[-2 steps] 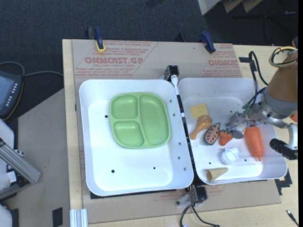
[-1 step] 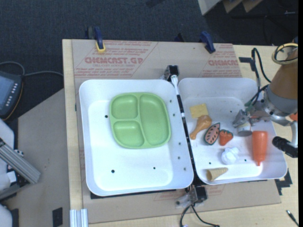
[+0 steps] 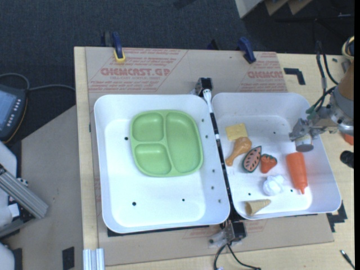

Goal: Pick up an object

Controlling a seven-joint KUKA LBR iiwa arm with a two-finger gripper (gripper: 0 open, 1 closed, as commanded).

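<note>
My gripper (image 3: pixel 302 139) hangs over the right side of the right bin (image 3: pixel 281 107), just above the top end of an orange carrot (image 3: pixel 297 173). Nothing shows between its tips. To its left lie a red strawberry (image 3: pixel 268 162), a watermelon slice (image 3: pixel 252 158), a tan drumstick (image 3: pixel 238 149) and a yellow cheese block (image 3: pixel 237 131). A white lump (image 3: pixel 273 185) and a tan cone (image 3: pixel 257 206) rest nearer the bin's front edge.
The left bin (image 3: pixel 157 207) holds a green divided plate (image 3: pixel 167 142) in its upper half. A black divider rail (image 3: pixel 216 145) runs between the two bins. Cables (image 3: pixel 323 77) hang by the arm at the right.
</note>
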